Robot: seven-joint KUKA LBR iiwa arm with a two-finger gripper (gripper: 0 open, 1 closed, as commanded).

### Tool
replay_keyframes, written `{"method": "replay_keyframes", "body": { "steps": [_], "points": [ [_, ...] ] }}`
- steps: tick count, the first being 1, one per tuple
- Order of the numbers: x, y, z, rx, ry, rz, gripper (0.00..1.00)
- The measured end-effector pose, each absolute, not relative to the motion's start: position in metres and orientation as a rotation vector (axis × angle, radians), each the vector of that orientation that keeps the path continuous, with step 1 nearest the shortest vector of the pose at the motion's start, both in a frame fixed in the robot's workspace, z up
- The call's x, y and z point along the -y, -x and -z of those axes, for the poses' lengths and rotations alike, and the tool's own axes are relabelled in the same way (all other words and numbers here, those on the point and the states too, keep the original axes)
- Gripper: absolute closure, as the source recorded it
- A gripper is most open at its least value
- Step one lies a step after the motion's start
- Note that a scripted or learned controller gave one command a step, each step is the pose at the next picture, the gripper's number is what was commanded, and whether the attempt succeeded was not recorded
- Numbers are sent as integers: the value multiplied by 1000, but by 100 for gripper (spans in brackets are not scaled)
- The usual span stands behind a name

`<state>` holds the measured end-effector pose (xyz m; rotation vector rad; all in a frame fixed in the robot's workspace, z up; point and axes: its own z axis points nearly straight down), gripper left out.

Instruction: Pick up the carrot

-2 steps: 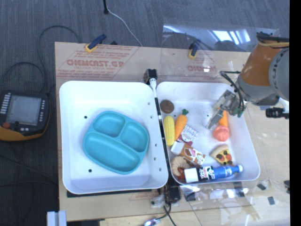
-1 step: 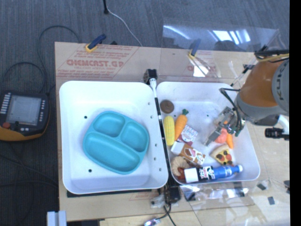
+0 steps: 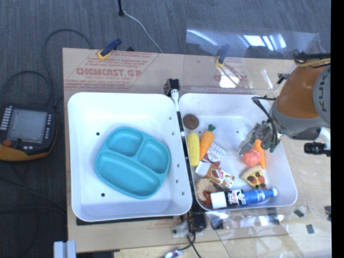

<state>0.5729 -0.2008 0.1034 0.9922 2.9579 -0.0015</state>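
Observation:
The carrot (image 3: 206, 142), orange with a green top, lies in the right bin (image 3: 236, 105) near its left side, beside a yellow corn cob (image 3: 192, 148). My gripper (image 3: 262, 138) hangs low over the right part of that bin, well to the right of the carrot and apart from it. Right under the gripper lie a small orange piece (image 3: 262, 153) and a red round fruit (image 3: 250, 157). The gripper's body hides how it meets them.
The right bin also holds a brown cookie (image 3: 191, 122), a pizza slice (image 3: 254, 177), a blue-capped bottle (image 3: 244, 196) along the front wall and several small food toys. A blue divided plate (image 3: 133, 161) sits in the left bin (image 3: 86, 112).

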Motion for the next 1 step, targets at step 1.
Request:
{"method": "replay_keyframes", "body": {
  "steps": [1],
  "points": [
    [201, -599, -139, -2812, -1391, 3, 100]
  ]
}}
